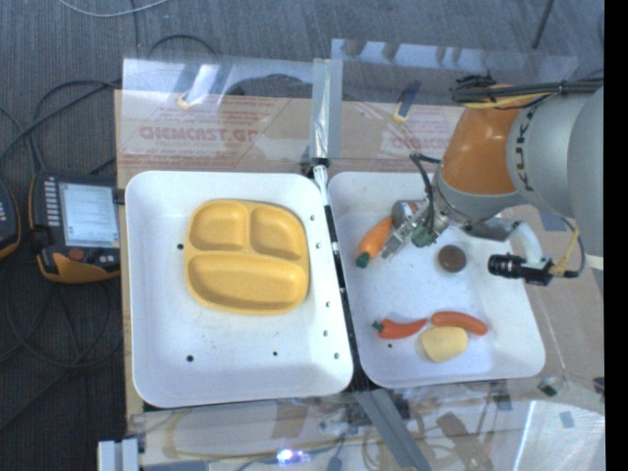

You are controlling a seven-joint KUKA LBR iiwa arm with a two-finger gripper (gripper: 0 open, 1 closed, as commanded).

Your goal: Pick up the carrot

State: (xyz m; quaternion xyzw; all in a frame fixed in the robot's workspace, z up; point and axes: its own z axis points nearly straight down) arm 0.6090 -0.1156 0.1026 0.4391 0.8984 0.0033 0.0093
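Observation:
The carrot [374, 237] is orange with a green tip and lies at a slant in the right bin [510, 361], close to its left wall. My gripper [400, 232] hangs just to the right of the carrot's upper end, touching it or nearly so. The grey arm with its orange band [481, 155] comes in from the upper right.
The right bin also holds a small brown round piece [451, 258], a red-orange pepper with a green stem [400, 329], an orange sausage shape [459, 322] and a yellow potato [444, 343]. A yellow divided plate [247, 255] sits in the left bin [157, 361].

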